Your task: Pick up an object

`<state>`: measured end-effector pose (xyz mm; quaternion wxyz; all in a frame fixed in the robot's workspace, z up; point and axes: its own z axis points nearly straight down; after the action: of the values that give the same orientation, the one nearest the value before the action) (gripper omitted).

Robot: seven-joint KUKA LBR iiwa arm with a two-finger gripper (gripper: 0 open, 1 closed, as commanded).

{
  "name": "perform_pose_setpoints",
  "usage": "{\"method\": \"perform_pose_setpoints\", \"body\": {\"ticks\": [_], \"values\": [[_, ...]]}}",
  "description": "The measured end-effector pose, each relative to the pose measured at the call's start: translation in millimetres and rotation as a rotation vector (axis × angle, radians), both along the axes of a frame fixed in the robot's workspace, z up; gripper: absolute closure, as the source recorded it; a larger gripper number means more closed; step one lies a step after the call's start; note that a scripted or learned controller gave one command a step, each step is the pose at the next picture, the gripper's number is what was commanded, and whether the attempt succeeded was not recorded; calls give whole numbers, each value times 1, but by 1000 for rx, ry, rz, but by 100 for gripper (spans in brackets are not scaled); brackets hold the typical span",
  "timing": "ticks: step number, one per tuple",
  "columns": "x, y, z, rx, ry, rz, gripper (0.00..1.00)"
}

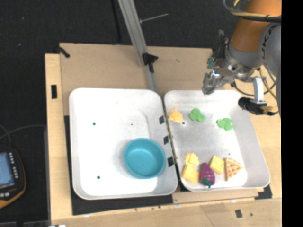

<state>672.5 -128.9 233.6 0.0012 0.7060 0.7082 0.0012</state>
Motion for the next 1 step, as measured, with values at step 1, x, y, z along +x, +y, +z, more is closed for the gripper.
{"method": "perform_pose_setpoints", "body": {"ticks": [1], "values": [[-11, 44, 4, 1, 3, 2, 100]]}}
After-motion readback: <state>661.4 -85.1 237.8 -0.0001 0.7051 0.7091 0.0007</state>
